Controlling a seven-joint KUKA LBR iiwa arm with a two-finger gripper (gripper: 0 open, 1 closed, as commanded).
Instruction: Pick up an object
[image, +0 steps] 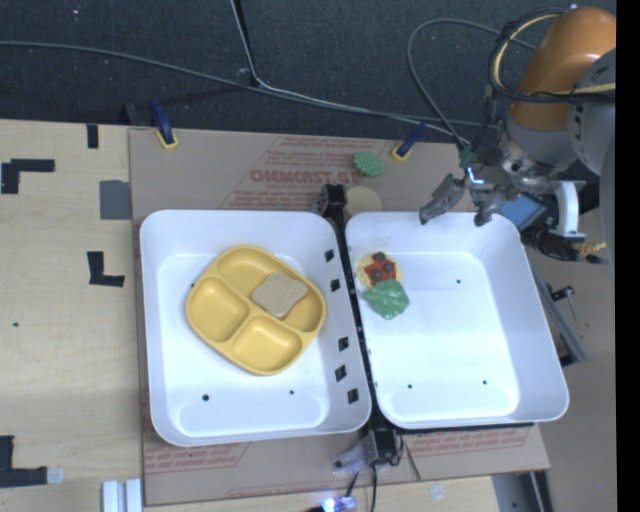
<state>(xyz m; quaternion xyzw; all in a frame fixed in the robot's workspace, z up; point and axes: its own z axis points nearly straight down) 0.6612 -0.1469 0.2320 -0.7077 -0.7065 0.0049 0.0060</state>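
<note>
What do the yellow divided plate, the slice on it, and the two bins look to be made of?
Yellow plate: likely moulded plastic, smooth with a slight sheen and rounded compartment walls. Slice: tan and matte, probably a foam or plastic toy bread slice; unclear which. Left bin and right bin: white, glossy, probably plastic, with rounded rims.

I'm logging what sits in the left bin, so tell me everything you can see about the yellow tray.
The yellow divided tray looks like smooth moulded plastic, with rounded corners and raised ridges that split it into compartments. It lies flat on the floor of the left bin, turned at a slant to the bin's walls and apart from them. A tan slice of bread rests across its ridges near the middle, toward the tray's right side. The other compartments show plain yellow.
</note>
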